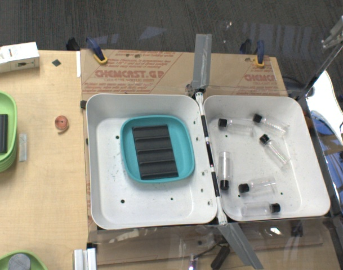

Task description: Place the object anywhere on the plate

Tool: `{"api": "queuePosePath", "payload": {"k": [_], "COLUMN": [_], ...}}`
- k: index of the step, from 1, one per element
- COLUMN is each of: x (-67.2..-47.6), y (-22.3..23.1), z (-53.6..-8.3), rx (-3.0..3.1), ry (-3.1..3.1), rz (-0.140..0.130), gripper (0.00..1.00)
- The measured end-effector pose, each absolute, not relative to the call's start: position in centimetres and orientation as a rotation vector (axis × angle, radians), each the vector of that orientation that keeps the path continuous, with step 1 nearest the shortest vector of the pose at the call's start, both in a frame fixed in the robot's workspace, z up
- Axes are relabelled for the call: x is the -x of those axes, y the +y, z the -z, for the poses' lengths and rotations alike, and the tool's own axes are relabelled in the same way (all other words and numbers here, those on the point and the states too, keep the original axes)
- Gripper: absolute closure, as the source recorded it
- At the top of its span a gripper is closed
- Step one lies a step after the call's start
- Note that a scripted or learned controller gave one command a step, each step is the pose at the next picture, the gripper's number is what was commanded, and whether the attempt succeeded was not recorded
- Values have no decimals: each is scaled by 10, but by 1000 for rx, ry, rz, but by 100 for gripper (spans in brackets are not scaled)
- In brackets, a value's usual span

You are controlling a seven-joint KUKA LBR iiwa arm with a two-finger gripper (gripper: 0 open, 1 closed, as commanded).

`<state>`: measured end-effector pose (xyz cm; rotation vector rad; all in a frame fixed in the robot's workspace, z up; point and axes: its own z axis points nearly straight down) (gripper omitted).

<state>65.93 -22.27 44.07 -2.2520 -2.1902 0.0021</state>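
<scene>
You cannot tell the claw's state; grip a light, slippery vial (223,169) mid-barrel for the teal plate (157,148).

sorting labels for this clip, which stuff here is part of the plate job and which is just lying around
Part of the job:
- teal plate in the left bin
- six clear vials with black caps in the right bin

Just lying about:
- green tray at the left edge
- small round red piece on the bench
- white box at the top left
</scene>
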Motion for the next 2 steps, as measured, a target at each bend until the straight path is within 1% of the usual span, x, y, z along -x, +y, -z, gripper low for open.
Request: {"api": "queuePosePath", "payload": {"k": [2], "x": [-659], "y": [-220], "z": [-440], "rx": [2338], "ry": [-2096], "rz": [-3], "gripper": [0]}}
